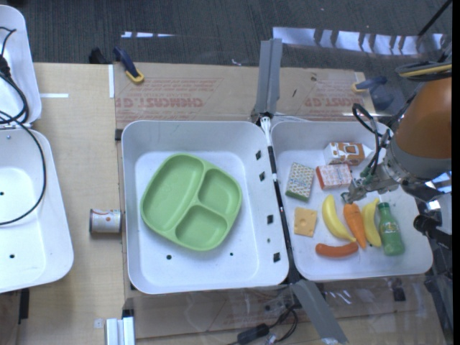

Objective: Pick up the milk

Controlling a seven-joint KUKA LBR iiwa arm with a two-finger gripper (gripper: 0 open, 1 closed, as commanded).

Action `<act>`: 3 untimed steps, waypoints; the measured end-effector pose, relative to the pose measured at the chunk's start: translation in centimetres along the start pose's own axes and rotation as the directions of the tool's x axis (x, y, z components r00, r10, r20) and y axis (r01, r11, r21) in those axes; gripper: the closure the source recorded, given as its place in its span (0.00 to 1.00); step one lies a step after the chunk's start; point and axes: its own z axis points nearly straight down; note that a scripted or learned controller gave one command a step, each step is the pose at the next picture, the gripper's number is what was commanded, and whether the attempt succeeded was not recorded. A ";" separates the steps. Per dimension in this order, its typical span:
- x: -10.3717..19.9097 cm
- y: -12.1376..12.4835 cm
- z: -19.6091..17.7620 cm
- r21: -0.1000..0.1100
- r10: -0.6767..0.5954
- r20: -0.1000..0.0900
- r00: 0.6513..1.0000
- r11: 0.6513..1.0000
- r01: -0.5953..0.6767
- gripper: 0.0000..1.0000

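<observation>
The milk point(343, 152), a small white carton with orange-brown print, lies on its side at the back of the right bin point(309, 144). My gripper point(359, 190) hangs low over the right bin, just in front of and to the right of the milk. It sits above the top end of the carrot point(354, 225), beside a pink-red box point(333, 175). Nothing shows between the gripper and the milk, and they are apart. The grey arm with its orange band point(428, 124) comes in from the right.
The right bin also holds a green speckled box point(300, 181), a cheese wedge point(305, 221), two bananas point(333, 218), a sausage point(336, 249) and a green bottle point(389, 228). A green divided plate point(190, 201) lies in the left bin point(136, 164).
</observation>
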 end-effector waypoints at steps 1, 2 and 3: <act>-4.1 6.4 -5.3 -0.004 0.059 0.002 0.998 0.998 -0.059 1.00; 0.7 3.0 -5.2 -0.003 -0.460 0.002 0.888 0.888 0.460 1.00; 2.0 4.4 -14.4 -0.003 -0.554 0.004 0.832 0.832 0.555 1.00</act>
